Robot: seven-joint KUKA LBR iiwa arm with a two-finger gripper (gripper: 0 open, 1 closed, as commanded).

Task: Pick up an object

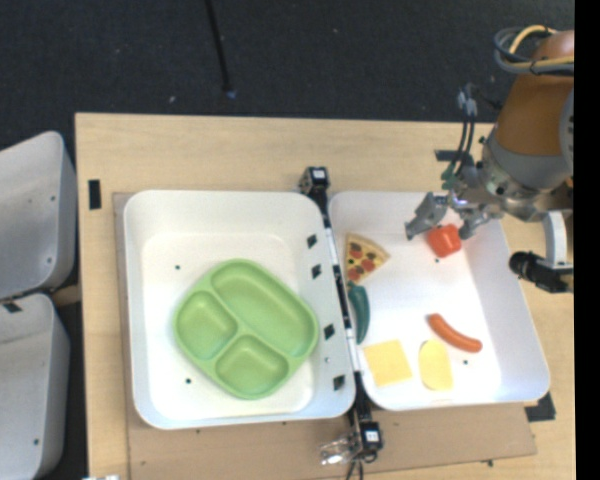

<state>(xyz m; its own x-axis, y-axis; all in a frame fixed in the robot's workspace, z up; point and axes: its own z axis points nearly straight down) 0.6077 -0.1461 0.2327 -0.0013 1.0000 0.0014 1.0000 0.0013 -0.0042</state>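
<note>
Camera view, gripper: over the right bin's far corner, fingers spread either side of a red block; looks like a grasp, contact not confirmed.
Red block: near the bin's back wall, right beneath the fingers, the likely pick target.
Other right-bin items: pizza slice, sausage, yellow square, yellow oval, dark green piece against the divider.
Left bin: green divided plate, well apart from the arm.
Judgement: pick under way, lift not yet shown.
</note>
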